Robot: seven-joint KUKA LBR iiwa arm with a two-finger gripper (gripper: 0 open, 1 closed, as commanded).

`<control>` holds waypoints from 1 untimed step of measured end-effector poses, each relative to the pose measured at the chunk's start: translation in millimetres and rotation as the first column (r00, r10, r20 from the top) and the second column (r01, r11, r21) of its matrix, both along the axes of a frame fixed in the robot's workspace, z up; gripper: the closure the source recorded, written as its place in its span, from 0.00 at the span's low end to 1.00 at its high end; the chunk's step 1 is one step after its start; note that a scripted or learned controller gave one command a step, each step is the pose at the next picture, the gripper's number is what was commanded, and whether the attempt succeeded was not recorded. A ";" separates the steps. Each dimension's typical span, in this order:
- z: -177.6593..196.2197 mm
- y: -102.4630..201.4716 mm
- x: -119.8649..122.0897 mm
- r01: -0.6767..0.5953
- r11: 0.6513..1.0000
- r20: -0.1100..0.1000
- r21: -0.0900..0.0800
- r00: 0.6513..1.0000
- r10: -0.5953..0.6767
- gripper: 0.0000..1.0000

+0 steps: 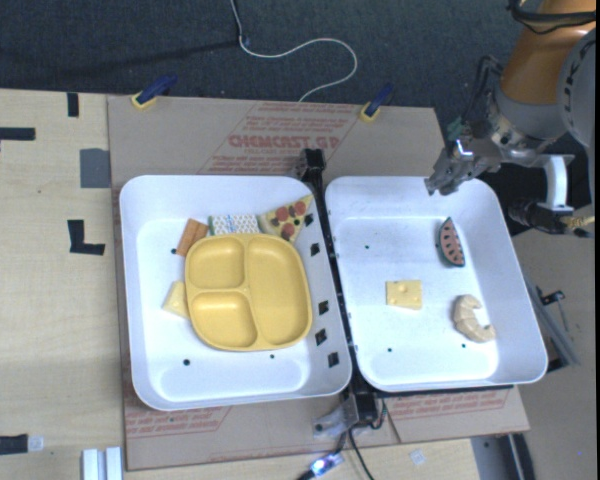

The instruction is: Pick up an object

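Note:
In the right bin [380,218] lie a watermelon slice [451,242], a yellow cheese square [404,295] and a pale croissant-like piece [471,318]. My gripper [444,181] hangs over the bin's far right rim, above and just left of the watermelon slice. Nothing shows between its fingers. In the left bin [145,258] a yellow divided plate [248,291] sits on several flat toy foods, among them a pizza slice [288,215] and an orange strip [191,236].
The arm [540,58] comes in from the upper right with an orange band. A white cable [300,48] loops on the dark cloth behind the bins. Blue clips [154,90] hold the cardboard under the bins.

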State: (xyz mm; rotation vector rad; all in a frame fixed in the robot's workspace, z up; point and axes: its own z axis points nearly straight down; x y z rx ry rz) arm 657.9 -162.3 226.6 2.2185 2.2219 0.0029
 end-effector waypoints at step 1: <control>-9.6 58.4 -5.3 -0.003 1.000 -0.005 0.000 1.000 0.003 1.00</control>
